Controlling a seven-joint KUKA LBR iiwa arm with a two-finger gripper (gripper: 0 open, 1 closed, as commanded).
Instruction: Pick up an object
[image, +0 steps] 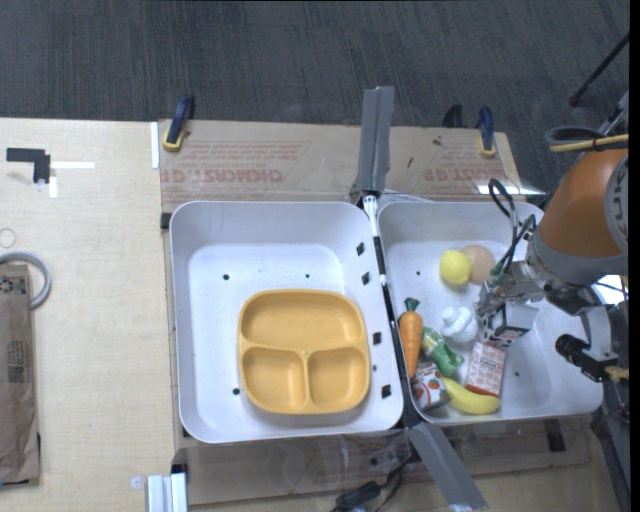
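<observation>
- Nearest to me, along the right bin's (560, 405) front edge, a banana (470, 400) is lying curved, smooth and yellow, with a small printed can or cup (428, 385) just beside it toward the front left corner; I am not managing to read what it is.
- A flat red-and-white carton (485, 367) is resting tilted just behind the banana.
- Along that bin's left wall a carrot (410, 335) is pointing toward the front, tapered, orange, green at the top.
- In the left bin (200, 300) a tray (303, 351), matte yellow plastic with three rounded compartments, is sitting near the middle, toward the front.
- The gripper (497, 312) is hanging low over the middle of the right bin, just above the carton and beside a white lump (458, 322). I cannot tell how far the claw is spread, nor whether anything is in it.
- Nothing is looking lifted; I am judging the pick as still to come.
- Toward the far edge, a glossy lemon (455, 266) is touching a duller tan ball (481, 263).
</observation>
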